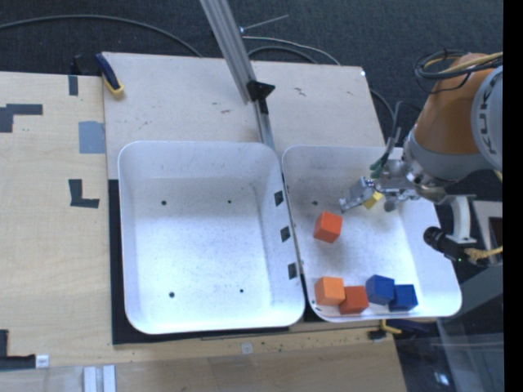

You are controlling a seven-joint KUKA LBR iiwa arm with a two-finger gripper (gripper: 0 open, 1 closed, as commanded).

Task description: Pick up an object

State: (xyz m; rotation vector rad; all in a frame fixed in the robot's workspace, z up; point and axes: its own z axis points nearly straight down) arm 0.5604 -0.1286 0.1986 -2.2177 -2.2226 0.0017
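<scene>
An orange block (328, 226) lies alone in the upper middle part of the right bin (425, 256), a little tilted, and it is apart from everything else in that bin. The claw (365, 197) hangs just above and to the right of this block, over the bin floor, and I cannot tell if its fingers are open or closed, because they are small and blurred; a small yellow part is seen near its tip. Nothing is visibly held between them. At the front edge of the same bin there is a row of four blocks close together: a lighter orange block (330, 289) at the left, next to it a darker red-orange block (355, 300), then a blue block (380, 288) and another blue block (404, 298) at the right, these seem to touch each other or nearly so. The left bin (135, 243) is beside the right one, their rims meeting in the middle, and its floor shows only fine dark speckles and four small dark dots. The grey arm (458, 121) with its orange band comes in from the right side over the right bin. Both bins stand on the light wooden counter (49, 243), which has some dark and grey tape pieces on its left part. A metal rail (229, 39) goes slanted from the top down to the place between the bins. A blue and yellow tool (109, 74) lies on the counter at the upper left. On the arm some letters are partly visible at the right edge, but I cannot read them fully.
</scene>
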